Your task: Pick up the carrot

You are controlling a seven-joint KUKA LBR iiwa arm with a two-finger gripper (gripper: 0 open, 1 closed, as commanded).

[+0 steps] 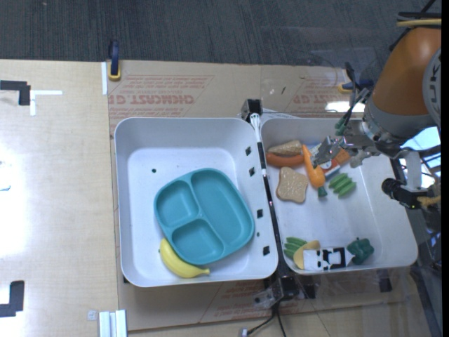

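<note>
In the right bin [393, 237] we see the gripper [324, 154] low at the carrot [313, 167], presumably grasping, though we cannot tell its state.

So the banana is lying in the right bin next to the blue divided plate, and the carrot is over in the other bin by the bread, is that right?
Not quite. The camera view shows the banana in the left bin, against the blue divided plate, not in the right bin. The rest holds: the carrot lies in the other bin, by the bread.
</note>
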